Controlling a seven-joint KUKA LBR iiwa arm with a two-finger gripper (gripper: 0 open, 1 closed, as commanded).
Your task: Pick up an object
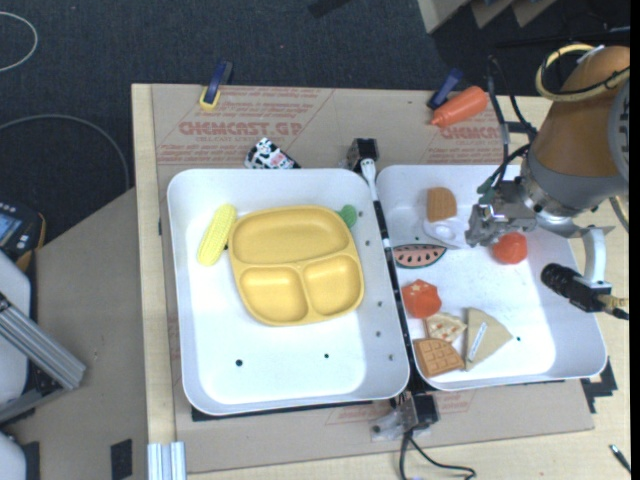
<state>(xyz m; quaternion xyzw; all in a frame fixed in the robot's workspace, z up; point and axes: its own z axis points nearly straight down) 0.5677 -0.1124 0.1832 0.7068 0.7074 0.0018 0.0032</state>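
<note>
My gripper (485, 226) hangs low over the right bin (562, 366), in its upper middle part. A red round toy (511, 250) lies just to its right and slightly below, close to or touching the gripper body. A white piece (444, 232) sits just to its left. A brown bread slice (441, 204) lies farther up-left. A watermelon slice (418, 256), a red pepper (421, 297), a cracker (446, 326), a waffle (436, 354) and a sandwich wedge (487, 334) fill the bin's lower left. Nothing visibly sits in the gripper.
The left bin (200, 353) holds a yellow divided plate (295, 263), a corn cob (215, 233) and a small green piece (348, 215). On the bench behind the bins lie an orange toy (460, 106), a black-and-white toy (270, 155) and a blue-yellow clamp (213, 86).
</note>
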